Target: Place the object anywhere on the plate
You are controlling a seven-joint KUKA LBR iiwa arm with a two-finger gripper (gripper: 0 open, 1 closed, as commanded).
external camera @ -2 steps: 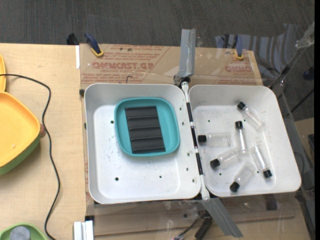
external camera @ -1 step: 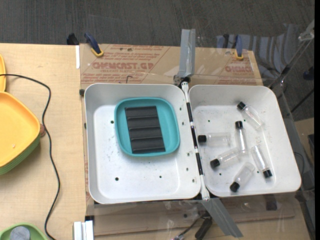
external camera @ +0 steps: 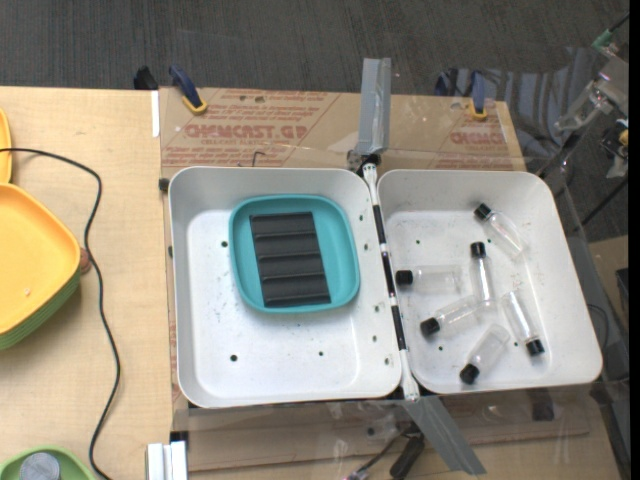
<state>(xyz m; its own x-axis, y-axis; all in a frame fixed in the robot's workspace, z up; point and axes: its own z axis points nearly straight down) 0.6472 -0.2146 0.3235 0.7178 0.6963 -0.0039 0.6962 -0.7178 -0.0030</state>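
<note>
Two shallow white bins sit side by side on the desk, both of smooth moulded plastic with rounded corners and faint dark speckles on their floors. The left bin carries a teal plate, a rounded rectangle with a raised, glossy rim, placed toward the bin's far edge and a little right of its centre. On the plate lies a black ridged object, rectangular, matte, with four broad crosswise ribs; it covers most of the plate's flat middle and lies inside the rim on every side.

The right bin holds a loose scatter of clear tubes with black caps, thin, see-through cylinders lying flat at differing angles, most of them toward the bin's near right corner, with one near the far edge.

Behind both bins, a sheet of brown cardboard with red print lies flat, pinned at its far edge by blue and yellow clamps. A grey metal bar stands at the seam between the bins. The desk is pale wood grain; a thin black cable snakes across it, and stacked yellow and green dishes rest at its left edge.

The pincer cannot be made out, so its state cannot be told.
</note>
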